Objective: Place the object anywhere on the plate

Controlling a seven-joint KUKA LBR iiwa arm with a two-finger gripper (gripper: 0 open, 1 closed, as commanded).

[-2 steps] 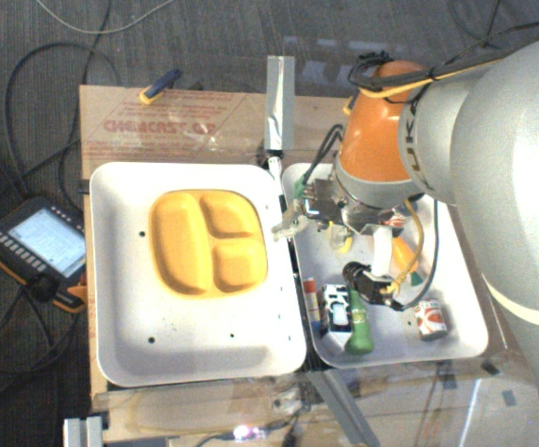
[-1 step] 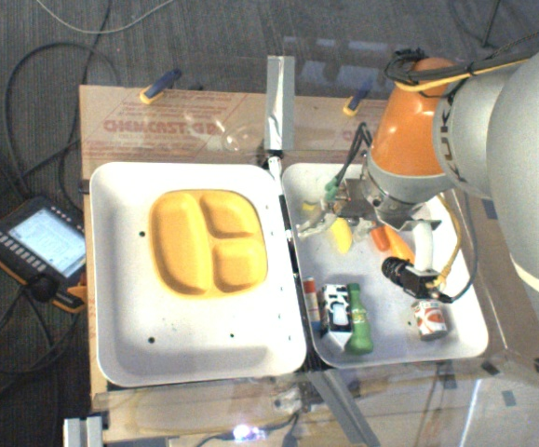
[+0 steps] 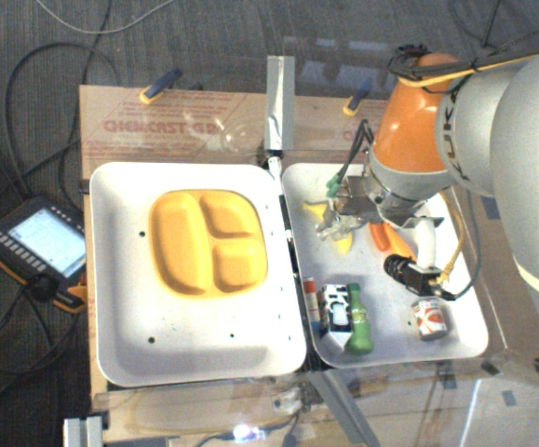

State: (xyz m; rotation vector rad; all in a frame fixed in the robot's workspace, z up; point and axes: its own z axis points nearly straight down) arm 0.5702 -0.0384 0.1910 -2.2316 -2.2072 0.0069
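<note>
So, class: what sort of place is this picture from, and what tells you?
Probably a robotics lab or test bench. Clues: a grey-and-orange robot arm reaching over two white bins, a handheld controller on the floor, and loose cables.

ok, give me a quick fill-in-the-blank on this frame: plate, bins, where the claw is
The yellow plate lies in the ____ bin.
The plate is divided into ____ compartments.
The claw hangs over the ____ bin, above a yellow object.
The small can sits near that bin's ____ right corner.

Missing words: left; three; right; lower
</note>
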